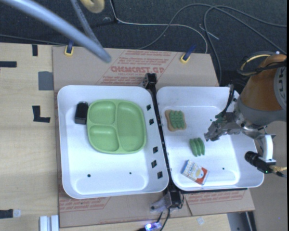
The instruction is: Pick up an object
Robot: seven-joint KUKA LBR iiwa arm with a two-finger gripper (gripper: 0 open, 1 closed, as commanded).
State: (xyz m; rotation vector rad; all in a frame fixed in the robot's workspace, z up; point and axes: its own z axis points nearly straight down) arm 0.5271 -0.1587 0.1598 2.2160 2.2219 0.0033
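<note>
Right bin: gripper, whether released or clenched cannot be told, hovers just right of the green ridged object. A good pick centres over it before descending.

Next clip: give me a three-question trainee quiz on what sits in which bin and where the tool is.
1. True or false: the green divided plate lies in the left bin.
2. Which item lies nearest the tool? A) black block B) green ridged piece C) small printed packet
3. Fill in: the sandwich-like toy lies in the ____ bin.

Key: 1 true; 2 B; 3 right.
</note>
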